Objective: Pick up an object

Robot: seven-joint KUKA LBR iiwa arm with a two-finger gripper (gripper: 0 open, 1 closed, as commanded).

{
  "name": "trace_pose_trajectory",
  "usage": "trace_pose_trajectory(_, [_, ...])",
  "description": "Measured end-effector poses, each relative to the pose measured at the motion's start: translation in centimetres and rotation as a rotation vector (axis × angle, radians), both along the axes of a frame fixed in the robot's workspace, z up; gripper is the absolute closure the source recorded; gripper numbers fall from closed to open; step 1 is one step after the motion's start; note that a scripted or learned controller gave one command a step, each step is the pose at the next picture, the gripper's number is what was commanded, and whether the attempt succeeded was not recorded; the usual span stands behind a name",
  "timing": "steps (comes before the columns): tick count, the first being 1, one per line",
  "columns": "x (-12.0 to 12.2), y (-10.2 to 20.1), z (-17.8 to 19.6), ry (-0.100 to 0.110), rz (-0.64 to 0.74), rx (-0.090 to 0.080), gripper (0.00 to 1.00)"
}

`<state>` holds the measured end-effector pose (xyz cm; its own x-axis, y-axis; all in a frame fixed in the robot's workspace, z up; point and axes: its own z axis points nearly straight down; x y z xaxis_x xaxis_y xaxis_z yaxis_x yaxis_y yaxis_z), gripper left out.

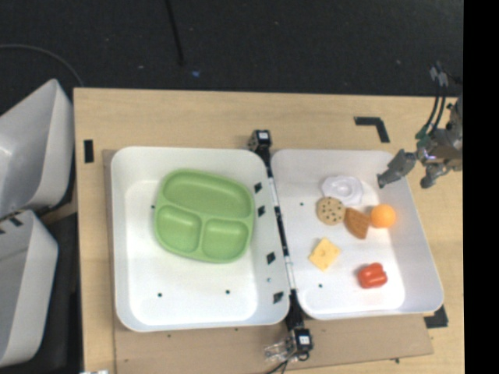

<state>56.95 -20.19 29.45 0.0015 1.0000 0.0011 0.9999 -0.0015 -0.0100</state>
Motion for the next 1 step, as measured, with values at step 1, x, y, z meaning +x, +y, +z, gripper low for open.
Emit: trace_pose_trajectory(1, [0.18,0.06,0.67,-0.011,0.003,-0.003,0.00])
